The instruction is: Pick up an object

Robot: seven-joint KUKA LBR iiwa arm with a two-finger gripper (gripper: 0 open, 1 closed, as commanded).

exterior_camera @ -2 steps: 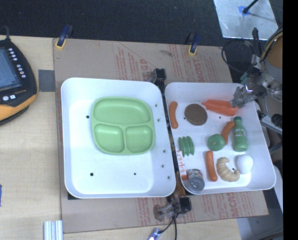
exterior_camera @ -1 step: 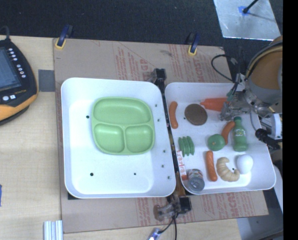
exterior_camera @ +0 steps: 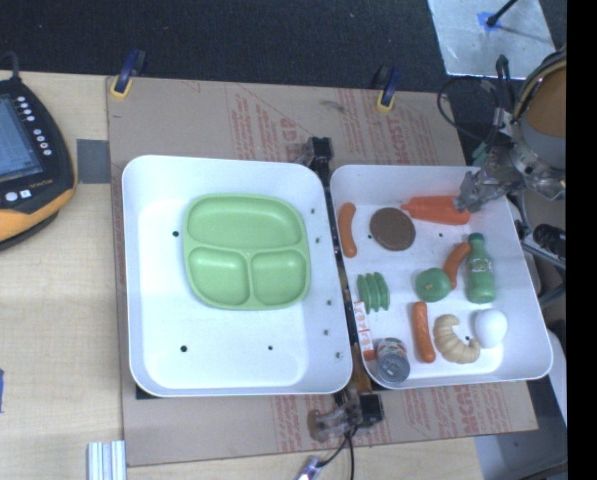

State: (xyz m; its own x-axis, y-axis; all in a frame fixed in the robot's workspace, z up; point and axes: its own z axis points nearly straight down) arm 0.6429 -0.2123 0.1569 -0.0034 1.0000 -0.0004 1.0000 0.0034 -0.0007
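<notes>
The gripper [exterior_camera: 475,190] sits at the right end of the orange carrot [exterior_camera: 433,209], whose long axis runs left-right in the frame's upper right; finger state cannot be determined.

I count two white bins: the left bin [exterior_camera: 153,268] and the right bin [exterior_camera: 523,353]. In the left one lies one green divided plate [exterior_camera: 246,250] with three compartments. In the right bin I count three sausages, at nine [exterior_camera: 347,229], three [exterior_camera: 456,259] and six o'clock [exterior_camera: 422,331]; one carrot [exterior_camera: 434,209] at twelve; one brown disc [exterior_camera: 391,228]; one green bottle [exterior_camera: 479,268]; one green round fruit [exterior_camera: 433,284]; one ribbed green piece [exterior_camera: 374,292]; one egg [exterior_camera: 490,327]; one croissant [exterior_camera: 455,338]; one can [exterior_camera: 390,360].
</notes>
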